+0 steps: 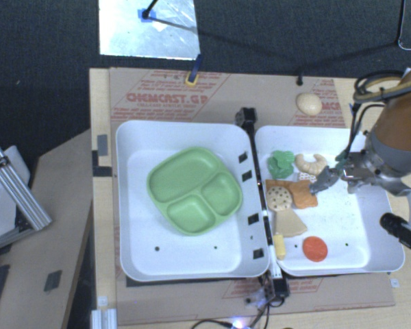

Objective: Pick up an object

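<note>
1. Nearest the camera, at the front of the right bin, lies a red-orange round piece, well below and a little left of the gripper.
2. Gripper state: whether its tips are spread or closed cannot be told, and nothing is seen held in it.
3. Just beyond the gripper's tip sits the likely target cluster. An orange-brown wedge lies right at the tip, a round speckled cookie just past it, a tan curved croissant-like piece just above, and a green leafy piece further up-left.
4. Below the tip rests a pale tan triangular slice, with a small yellow piece beside the divider.
5. Far past the tip, in the left bin, sits a green sectioned plate.
6. To do this well, I judge the arm should commit to one item, probably the wedge, centre over it, and descend straight so neighbours touching it are not dragged along.
7. Risk: flat pieces may slip; lift slowly.
</note>
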### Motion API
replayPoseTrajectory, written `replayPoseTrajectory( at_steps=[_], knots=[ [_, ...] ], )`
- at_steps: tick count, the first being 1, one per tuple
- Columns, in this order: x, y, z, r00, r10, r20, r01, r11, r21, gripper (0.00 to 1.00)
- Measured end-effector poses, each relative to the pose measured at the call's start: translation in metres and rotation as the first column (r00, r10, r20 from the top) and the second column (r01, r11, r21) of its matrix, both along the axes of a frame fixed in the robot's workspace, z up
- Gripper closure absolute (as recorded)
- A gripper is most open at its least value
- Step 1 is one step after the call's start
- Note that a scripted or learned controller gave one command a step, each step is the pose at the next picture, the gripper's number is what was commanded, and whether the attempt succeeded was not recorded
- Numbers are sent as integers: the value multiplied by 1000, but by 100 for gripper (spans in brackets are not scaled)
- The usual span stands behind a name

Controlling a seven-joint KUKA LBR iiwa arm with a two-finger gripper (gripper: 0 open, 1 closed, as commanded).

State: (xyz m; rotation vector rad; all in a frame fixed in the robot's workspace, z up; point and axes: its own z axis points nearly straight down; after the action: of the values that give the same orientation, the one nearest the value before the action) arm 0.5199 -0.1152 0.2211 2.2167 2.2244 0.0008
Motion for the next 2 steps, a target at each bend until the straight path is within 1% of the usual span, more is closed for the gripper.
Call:
replayPoseTrajectory(
  at_steps=[1, 2],
  knots=[
    [5, -9, -53, 1000, -3, -4, 3, 1000, 1, 0],
    [15, -6, -106, 1000, -2, -4, 2, 1000, 2, 0]
  ],
)
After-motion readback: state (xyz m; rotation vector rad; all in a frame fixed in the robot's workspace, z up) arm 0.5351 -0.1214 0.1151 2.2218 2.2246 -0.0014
